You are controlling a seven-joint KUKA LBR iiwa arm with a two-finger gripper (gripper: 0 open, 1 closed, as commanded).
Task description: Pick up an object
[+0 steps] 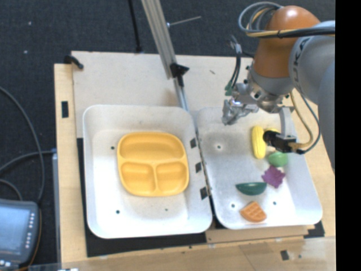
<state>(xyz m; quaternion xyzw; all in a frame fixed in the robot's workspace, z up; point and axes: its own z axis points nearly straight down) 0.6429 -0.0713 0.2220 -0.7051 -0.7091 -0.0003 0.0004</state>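
The grey arm with its orange band leans in from the right over the bench, which carries two white bins: the left bin has a yellow divided tray sitting near its middle, and the right bin holds the small toys. Along that right bin's right-hand side lie a yellow banana-like piece, just below it a green round piece touching a purple piece, then a dark green curved piece nearer the middle and an orange waffle-like piece by the near edge. The gripper hangs over the far left corner of the right bin, well apart from every toy, and I cannot tell from here how far its pincer is parted, though nothing shows in it.
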